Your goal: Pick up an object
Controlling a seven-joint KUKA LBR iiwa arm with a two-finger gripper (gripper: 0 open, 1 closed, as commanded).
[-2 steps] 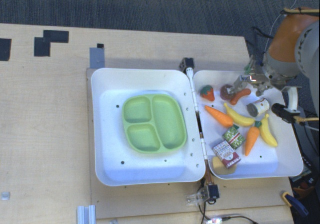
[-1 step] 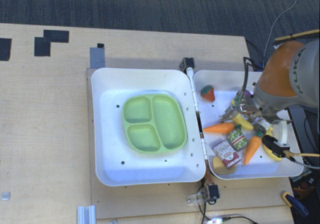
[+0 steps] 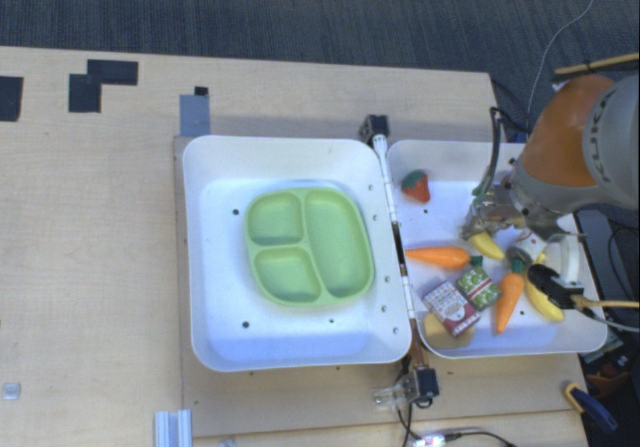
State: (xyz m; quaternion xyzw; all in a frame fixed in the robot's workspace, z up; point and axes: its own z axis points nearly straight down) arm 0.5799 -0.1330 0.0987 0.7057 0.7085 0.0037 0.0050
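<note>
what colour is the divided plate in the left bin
Light green, the divided plate, seen clearly in the camera view.

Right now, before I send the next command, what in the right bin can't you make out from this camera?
- Tool: its tip is small and dark against clutter, so its state is unreadable.
- Yellow piece under the tool: contact can't be judged from above.
- Printed carton: label too small to read.
- Yellow item at the bin's right: partly covered by a dark object.
</note>
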